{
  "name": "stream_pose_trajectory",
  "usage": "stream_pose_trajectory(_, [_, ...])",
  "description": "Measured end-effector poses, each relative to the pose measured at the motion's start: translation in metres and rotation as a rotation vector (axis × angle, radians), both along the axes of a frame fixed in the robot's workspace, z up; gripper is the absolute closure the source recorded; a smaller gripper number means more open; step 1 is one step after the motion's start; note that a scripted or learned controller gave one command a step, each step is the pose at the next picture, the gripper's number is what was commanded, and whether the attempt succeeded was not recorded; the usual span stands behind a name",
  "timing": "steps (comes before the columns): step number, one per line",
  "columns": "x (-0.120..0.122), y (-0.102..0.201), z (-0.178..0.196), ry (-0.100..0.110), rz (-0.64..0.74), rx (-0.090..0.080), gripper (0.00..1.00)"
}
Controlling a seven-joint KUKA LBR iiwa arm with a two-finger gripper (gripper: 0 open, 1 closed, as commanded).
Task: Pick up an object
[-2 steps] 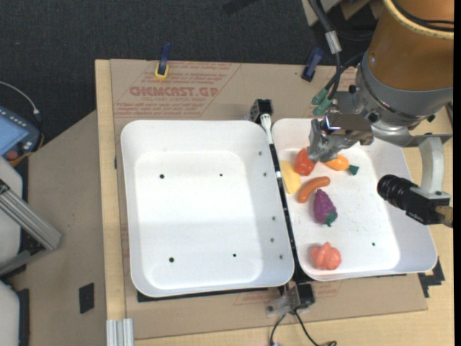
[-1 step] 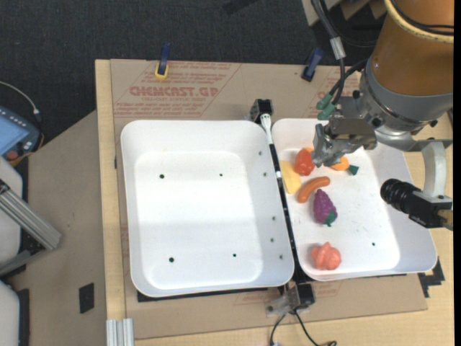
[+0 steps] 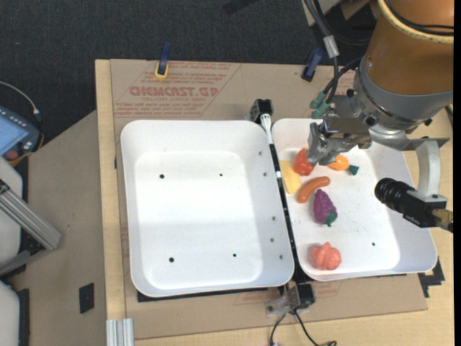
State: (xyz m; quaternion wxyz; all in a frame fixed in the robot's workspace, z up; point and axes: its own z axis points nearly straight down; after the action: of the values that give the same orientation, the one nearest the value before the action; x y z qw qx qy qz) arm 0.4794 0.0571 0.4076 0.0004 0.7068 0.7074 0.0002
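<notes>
Toy foods lie clustered in the right bin (image 3: 403,254), and the gripper (image 3: 318,156) is lowered among the ones at its far left end. Its dark fingers come down right at a small red toy (image 3: 303,166), touching or nearly touching it, but how wide they stand, or whether anything sits between them, I cannot tell from this angle. Just beside the red toy, toward the divider, lies a pale yellow wedge (image 3: 290,179). An orange sausage-shaped piece (image 3: 312,187) rests slantwise just in front of them, and a purple grape bunch (image 3: 324,206) with a green tip lies next to it. Another orange piece (image 3: 339,165) sits to the right of the gripper. A pinkish-red lumpy fruit (image 3: 325,256) lies apart from the rest, near the front rim. The left bin (image 3: 198,207) sits alongside, both bins on a brown cardboard sheet (image 3: 180,85).
</notes>
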Motion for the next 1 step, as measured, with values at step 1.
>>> stream_pose_trajectory(1, [-0.0001,-0.04,-0.0192,0.004,-0.005,0.0,1.0])
